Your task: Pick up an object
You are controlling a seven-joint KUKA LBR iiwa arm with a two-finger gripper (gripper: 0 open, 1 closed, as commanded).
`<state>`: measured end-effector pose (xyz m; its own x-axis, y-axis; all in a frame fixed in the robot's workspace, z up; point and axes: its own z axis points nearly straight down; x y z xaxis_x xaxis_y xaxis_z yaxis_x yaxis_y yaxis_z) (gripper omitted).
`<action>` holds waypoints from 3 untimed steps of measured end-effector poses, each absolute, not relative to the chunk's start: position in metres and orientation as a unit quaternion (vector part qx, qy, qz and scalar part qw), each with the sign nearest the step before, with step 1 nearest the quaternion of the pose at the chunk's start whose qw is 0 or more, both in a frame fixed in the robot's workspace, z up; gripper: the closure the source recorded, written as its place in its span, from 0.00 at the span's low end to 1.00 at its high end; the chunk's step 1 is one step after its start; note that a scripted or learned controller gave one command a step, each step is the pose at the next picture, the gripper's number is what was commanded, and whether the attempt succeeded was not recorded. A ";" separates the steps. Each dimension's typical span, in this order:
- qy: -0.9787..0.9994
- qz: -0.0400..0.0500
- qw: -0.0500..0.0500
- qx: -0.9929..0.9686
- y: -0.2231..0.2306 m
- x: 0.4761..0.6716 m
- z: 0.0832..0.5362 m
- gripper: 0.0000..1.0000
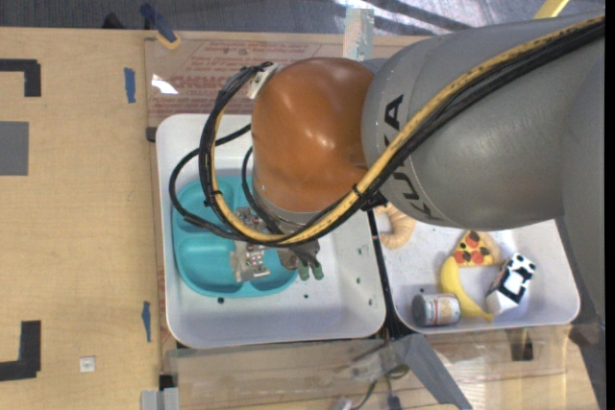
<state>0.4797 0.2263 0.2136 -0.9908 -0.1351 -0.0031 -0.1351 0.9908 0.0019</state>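
Note:
A teal dish [197, 250] lies in the left white bin [288, 322]. My gripper [253, 262] hangs low over the dish's right part, under the orange band of the arm [307, 144], which hides most of it. From above, I see nothing held in it. Black and yellow cables [207, 168] loop around the wrist over the dish.
The right bin [557, 307] holds a yellow banana [459, 291], a pizza-slice toy [473, 250], a black and white object [515, 281], a small can [437, 308] and a beige piece [396, 229] by the divider. The grey arm covers that bin's upper part.

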 end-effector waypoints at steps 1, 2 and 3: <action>0.945 0.001 0.005 -0.328 0.225 0.485 0.256 1.00; 0.829 0.001 0.003 -0.559 0.212 0.490 0.246 1.00; 0.730 0.000 0.005 -0.684 0.211 0.484 0.259 1.00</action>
<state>0.4836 0.2113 0.2590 -0.0644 -0.9979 -0.0073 -0.9979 0.0644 -0.0067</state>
